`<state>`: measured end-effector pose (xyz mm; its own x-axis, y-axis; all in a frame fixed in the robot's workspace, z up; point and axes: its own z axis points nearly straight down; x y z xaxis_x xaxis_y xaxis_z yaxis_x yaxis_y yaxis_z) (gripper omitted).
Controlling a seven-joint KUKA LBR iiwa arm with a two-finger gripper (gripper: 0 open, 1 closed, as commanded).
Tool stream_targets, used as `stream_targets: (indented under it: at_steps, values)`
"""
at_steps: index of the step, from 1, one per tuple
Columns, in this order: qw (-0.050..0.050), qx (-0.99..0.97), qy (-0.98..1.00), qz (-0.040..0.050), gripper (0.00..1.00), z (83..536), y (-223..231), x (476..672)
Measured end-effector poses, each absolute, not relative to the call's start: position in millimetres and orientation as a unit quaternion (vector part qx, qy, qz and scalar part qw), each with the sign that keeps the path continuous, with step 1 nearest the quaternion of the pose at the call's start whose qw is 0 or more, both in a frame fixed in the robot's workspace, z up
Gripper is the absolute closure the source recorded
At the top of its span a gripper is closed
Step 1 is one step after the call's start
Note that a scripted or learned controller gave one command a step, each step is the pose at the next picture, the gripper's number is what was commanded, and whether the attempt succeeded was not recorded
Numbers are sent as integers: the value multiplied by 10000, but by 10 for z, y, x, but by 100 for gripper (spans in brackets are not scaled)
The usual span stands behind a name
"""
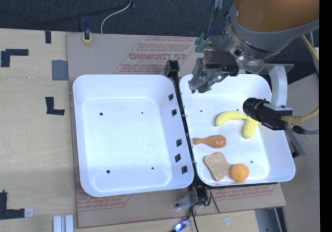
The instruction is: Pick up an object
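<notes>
claw (199, 84): above the right bin's (259, 83) far left corner; cannot tell its state
banana (230, 117): mid right bin
corn (249, 127): just right of the banana
drumstick (210, 141): centre-left
bread (216, 165): near edge, beside the orange (239, 173)

Banana (231, 118), corn (249, 127), drumstick (210, 141), bread (216, 166), orange (239, 173) in right bin (280, 168).

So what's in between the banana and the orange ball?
In the camera view, the brown chicken drumstick lies roughly between the banana and the orange ball, a bit to the left, on the bin's white floor.
</notes>
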<state>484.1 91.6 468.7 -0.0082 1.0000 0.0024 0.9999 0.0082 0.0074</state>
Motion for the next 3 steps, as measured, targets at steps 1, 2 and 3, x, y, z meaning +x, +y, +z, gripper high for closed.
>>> stream_targets:
  at_steps: [1, 2, 3]
  values:
    - [-11, 7066, 7076, -28, 100, 4171, 1007, 5346]
    - [7, 7057, 7085, 14, 100, 4604, 1139, 5246]
    - [16, 7052, 7090, 36, 100, 5325, 1571, 5286]
